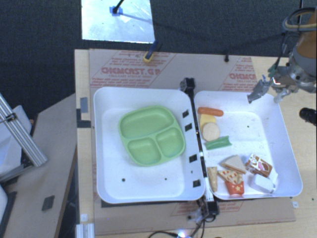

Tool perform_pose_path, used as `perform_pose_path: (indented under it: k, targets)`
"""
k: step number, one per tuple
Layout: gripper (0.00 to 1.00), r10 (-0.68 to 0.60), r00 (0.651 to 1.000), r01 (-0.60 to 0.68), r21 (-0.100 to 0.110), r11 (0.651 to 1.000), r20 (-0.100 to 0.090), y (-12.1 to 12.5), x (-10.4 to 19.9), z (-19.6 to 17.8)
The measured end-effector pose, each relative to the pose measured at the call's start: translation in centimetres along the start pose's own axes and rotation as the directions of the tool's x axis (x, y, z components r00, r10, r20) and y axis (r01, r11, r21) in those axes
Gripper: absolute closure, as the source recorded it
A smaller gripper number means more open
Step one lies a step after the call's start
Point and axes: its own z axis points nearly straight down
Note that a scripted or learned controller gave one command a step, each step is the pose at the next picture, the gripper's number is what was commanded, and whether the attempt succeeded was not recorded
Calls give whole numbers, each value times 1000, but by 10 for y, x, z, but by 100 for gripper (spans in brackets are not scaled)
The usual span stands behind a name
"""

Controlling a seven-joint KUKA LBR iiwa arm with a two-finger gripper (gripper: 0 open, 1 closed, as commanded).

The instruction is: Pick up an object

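My gripper [268,90] hangs above the far right corner of the right bin [282,133], its two fingers spread open and holding nothing. Toy food lies in that bin: an orange carrot [210,112], a round pale biscuit [211,131], a green bean pod [218,143], a sandwich wedge [234,163], a red fries box [235,186], a brown and white snack pack [259,165] and a white block [263,183]. All of these sit well left of and nearer than the gripper.
The left bin [106,133] holds a green three-compartment tray [151,134]. A black divider [194,133] runs between the bins. A shiny metal plate [117,14] lies at the back, and a metal rail [20,133] crosses the left.
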Motion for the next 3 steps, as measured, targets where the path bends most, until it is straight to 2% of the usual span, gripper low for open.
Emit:
perform_pose_path:
  k: [1, 3]
  targets:
    - [0, -2, 1000, 2, -11, 1000, 2, 2, 0, -7]
    - [0, 1, 1000, -1, -6, 1000, 1, -16, -6, 99]
